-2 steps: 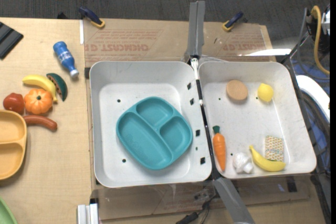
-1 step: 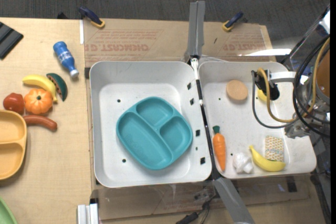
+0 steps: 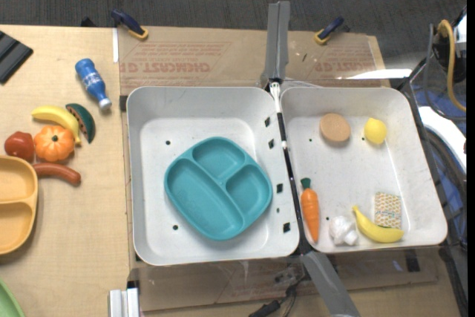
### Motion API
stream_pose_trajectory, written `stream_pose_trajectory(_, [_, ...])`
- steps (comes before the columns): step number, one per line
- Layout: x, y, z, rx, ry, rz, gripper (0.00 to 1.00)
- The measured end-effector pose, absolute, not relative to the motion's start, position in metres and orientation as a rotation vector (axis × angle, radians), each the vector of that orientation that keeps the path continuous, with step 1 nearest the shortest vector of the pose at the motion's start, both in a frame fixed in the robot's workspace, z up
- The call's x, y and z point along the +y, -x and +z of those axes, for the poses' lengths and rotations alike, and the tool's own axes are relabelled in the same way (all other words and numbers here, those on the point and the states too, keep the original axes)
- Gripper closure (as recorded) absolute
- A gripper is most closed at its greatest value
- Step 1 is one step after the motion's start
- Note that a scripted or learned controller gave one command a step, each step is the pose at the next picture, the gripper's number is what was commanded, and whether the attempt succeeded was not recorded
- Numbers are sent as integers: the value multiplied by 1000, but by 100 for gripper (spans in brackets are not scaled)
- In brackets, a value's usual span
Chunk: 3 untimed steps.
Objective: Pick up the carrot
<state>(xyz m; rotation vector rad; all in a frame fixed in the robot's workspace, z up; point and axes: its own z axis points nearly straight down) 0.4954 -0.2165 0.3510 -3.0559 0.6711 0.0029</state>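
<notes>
Nearest, along the front wall of the right-hand shallow white bin (image 3: 429, 182): a curved yellow toy banana (image 3: 378, 229), lying flat, and just to its left a small knobbly white lump (image 3: 343, 231), touching or almost touching it; hard to say what kind of toy. Right beside that lump, the target: the small orange toy carrot with a green top (image 3: 309, 211), lying flat in the front left corner of the right bin, close along the wall shared with the other bin, green end pointing away, tip towards the front. Untouched, nothing around it. Pincer's grip: cannot tell.

Just behind the banana, a small beige patterned block (image 3: 387, 208), near the right wall. Across the divide, in the left-hand shallow white bin (image 3: 134, 182), a teal three-compartment plastic plate (image 3: 217, 187), sitting at a slant in the middle, nothing in its compartments.

Out left on the wooden bench top (image 3: 44, 48): a yellow-orange divided plate (image 3: 15, 208), cut off by the edge; then a reddish-brown toy sausage (image 3: 56, 173), a red toy tomato (image 3: 18, 146), a round orange toy pumpkin (image 3: 54, 144), a second yellow banana (image 3: 56, 117) and a dark green wedge (image 3: 83, 122), all clustered.

Farther back in the right bin, a tan round disc (image 3: 335, 128) and a yellow toy lemon (image 3: 375, 131), side by side, apart. Beyond, a small blue bottle (image 3: 92, 83) lying on the bench, and printed brown cardboard (image 3: 223, 59) under the bins.
</notes>
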Motion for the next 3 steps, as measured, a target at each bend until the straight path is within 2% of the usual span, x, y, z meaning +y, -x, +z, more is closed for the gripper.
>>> stream_pose_trajectory(1, [-154, -497, 218, 316, 3116, 15, 100])
stream_pose_trajectory(2, [-180, -486, 277, 351, 3109, 3, 100])
stream_pose_trajectory(3, [-140, -499, 204, 350, 3113, 16, 100])
